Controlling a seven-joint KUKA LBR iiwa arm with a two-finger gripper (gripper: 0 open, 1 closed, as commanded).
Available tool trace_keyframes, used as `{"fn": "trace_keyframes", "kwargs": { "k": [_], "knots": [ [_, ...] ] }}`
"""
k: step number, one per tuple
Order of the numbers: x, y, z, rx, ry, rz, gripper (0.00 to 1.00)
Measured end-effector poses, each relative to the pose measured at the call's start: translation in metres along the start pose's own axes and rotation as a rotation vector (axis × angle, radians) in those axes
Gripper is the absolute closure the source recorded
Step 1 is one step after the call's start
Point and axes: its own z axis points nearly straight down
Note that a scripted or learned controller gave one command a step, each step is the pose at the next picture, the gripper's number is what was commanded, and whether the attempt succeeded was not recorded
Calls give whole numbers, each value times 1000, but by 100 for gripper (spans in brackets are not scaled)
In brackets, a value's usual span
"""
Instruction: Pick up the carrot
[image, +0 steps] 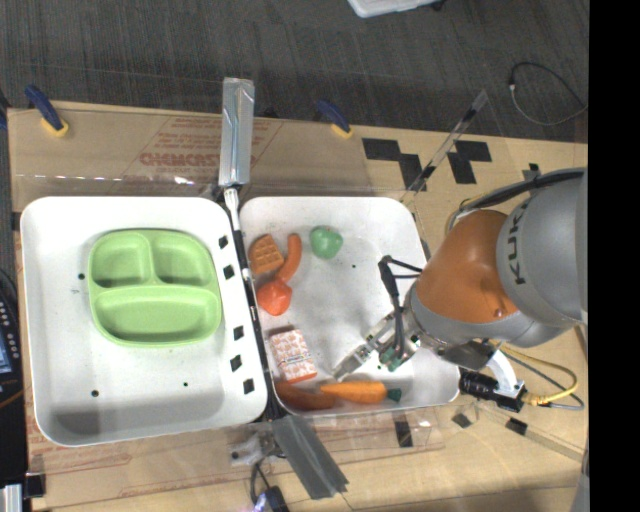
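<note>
Gripper (372, 357) sits low in the right bin (400, 215), fingers slightly apart, nothing between them. Tips are just above the carrot (352, 393), close but whether they touch is unclear. Carrot lies flat along the bin's near wall, green end pointing right, with a darker sausage-like piece (302, 397) touching its left end. Small patterned box (293, 352) is just up-left of it. Other stuff higher in the bin: orange-red piece (274, 296), waffle-like piece (265, 254), thin orange stick (291, 257), green piece (325, 241). Left bin (50, 300) holds a green divided tray (155, 287).

Step looks like approach, pre-grasp, no grip yet. Next move likely needs a short drop toward the near wall, fingers straddling the carrot's mid-body across its width, then closing. Wall clearance looks tight.
</note>
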Motion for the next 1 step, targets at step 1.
{"fn": "trace_keyframes", "kwargs": {
  "k": [1],
  "knots": [
    [24,30,-41,2,1,521,0]
  ]
}}
